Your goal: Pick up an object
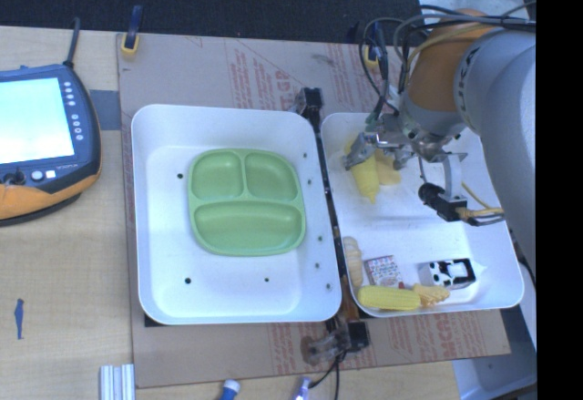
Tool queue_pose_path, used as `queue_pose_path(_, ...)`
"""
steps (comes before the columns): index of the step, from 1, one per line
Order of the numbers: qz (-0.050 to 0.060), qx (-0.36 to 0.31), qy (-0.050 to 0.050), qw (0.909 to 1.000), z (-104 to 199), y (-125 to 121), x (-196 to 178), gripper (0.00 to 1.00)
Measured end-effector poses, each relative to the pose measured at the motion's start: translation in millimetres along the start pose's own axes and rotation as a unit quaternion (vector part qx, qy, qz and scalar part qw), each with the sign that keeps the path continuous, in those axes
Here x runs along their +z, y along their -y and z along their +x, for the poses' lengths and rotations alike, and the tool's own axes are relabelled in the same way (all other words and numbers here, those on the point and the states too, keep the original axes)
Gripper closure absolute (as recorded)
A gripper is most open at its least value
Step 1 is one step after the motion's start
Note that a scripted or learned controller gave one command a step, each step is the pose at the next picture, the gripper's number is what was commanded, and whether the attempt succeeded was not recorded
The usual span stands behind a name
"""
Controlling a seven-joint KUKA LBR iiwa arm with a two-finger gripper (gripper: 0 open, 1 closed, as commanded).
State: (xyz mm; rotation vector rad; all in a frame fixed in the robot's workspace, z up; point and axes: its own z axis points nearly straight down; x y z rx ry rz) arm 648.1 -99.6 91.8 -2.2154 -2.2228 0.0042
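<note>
Down at the near edge of the worktop [91, 298], a few small odds and ends lie by the rim, too cut off to name. Just beyond them sit the two shallow white bins side by side on a sheet of brown cardboard [264, 70].

In the near corner of the right bin [496, 248] there is a little cluster: a yellow corn cob [390, 299] lying along the front wall, a small printed packet [381, 270] just behind it, and a black-and-white toy [451, 273] to its right, close to the cob's end.

The left bin [164, 207] holds a green divided plate [246, 201], flat and roughly central, with three compartments.

Farther back in the right bin, a pale yellow object [366, 178] lies near the back left corner. The gripper [387, 148] hangs right over it, at the end of the grey arm [496, 88] with its orange band, coming in from the right. The jaws sit so close to the yellow piece that I cannot tell whether they are spread, closed, or pinching it.

Off to the far left, a handheld control pendant [41, 138] with a bright screen rests on the worktop, well apart from both bins.
</note>
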Motion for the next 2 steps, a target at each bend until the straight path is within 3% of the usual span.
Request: queue_pose_path(2,-0.001,-0.001,0.000,1.0000,6.5,-1.9,-0.3,0.00)
